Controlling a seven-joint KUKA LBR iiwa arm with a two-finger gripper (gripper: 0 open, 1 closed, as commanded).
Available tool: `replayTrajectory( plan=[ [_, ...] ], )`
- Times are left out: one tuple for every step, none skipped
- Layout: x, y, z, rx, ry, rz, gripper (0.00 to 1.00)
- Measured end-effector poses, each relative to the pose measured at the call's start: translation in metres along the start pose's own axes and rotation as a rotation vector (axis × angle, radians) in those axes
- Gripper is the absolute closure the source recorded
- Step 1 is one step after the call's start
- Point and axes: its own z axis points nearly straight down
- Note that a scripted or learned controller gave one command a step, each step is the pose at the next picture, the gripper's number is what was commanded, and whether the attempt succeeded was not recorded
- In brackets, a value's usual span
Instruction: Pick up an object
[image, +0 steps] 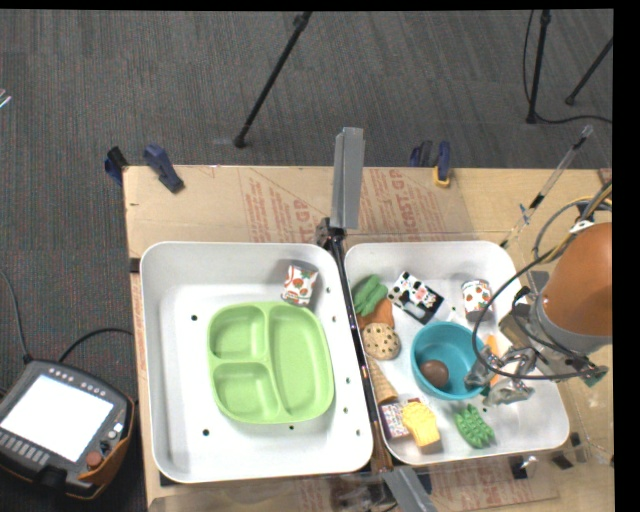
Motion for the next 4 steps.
replayTrajectory(
  plan=[
    [0.0, 0.0, 0.001, -0.002, 0.001, -0.001, 0.0],
    [-0.076, -0.009, 0.009, 0.003, -0.001, -0.073, 0.0],
    [-0.098, 0.039, 0.011, 0.0, 0.003, -0.08, 0.0],
    [-0.025, 0.039, 0.011, 0.0, 0.004, -0.219, 0.0]
  ],
)
